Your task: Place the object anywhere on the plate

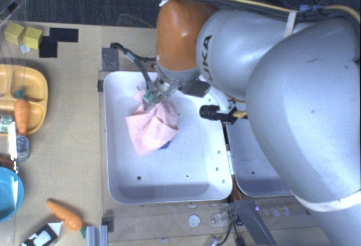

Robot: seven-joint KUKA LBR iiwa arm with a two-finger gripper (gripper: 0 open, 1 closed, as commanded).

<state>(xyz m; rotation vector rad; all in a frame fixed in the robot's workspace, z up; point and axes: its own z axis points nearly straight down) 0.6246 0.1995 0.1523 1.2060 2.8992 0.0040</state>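
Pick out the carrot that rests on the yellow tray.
The upper carrot, lying upright across the yellow tray; the other carrot lies slanted on the bare bench near the bottom edge.

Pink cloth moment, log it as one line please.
gripper: shut on pink cloth | cloth: bunched, hanging over left white bin | yellow plate: left of bin, not reached

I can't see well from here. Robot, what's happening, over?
Hand shut on pink cloth, cloth bunched in left bin. Yellow plate far left, carrot on it.
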